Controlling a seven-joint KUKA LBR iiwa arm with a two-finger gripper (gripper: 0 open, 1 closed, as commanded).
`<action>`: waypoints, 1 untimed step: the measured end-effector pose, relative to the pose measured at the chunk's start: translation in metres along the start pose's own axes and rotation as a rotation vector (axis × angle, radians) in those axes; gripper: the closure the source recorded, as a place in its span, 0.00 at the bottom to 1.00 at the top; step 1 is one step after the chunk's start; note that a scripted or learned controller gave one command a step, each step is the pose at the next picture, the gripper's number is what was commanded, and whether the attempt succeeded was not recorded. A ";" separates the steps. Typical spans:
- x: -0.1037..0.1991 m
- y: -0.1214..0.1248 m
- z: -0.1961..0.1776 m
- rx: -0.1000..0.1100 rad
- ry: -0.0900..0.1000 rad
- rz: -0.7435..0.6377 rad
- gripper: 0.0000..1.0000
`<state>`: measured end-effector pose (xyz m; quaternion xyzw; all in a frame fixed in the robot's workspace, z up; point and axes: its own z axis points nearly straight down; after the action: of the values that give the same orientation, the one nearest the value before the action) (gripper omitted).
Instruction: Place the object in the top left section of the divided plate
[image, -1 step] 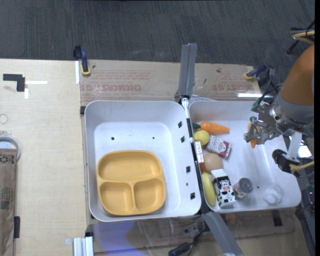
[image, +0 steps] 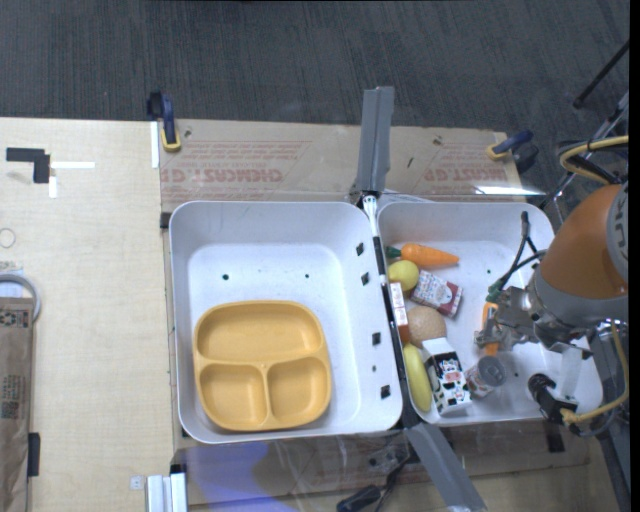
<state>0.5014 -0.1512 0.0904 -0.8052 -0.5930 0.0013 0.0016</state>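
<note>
you are looking down on two white bins side by side. in the left bin (image: 200, 250) sits the yellow divided plate (image: 263, 363), lying flat toward the near side, with one long section across its far side and two smaller ones on its near side. nothing rests in any of the three sections.

the things to pick from are all in the right bin (image: 470, 225), crowded along its left wall. from far to near you have a carrot (image: 431, 256) lying crosswise, a small yellow lemon-like fruit (image: 403, 273) just beside it, a red and white packet (image: 436, 293), a tan round item (image: 427, 324), a banana (image: 416, 376) along the wall, and a small white carton with dark print (image: 449, 374) touching the banana's right side.

the arm (image: 592, 250) comes in from the right, its orange band over the right bin's right half. the gripper (image: 492, 345) hangs low in that bin, just right of the carton and the tan item, with cables and metal parts crowding around it. a small grey round thing (image: 490, 372) lies right under it, next to the carton. you cannot tell from this angle how the gripper stands or whether anything is caught in it. the task does not say which object is meant; all of them lie in the right bin, well apart from the plate, with the bin walls between.
</note>
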 end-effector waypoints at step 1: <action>-0.027 -0.017 -0.001 -0.002 0.001 -0.367 1.00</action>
<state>0.4772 -0.1716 0.0911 -0.6833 -0.7301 0.0003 0.0014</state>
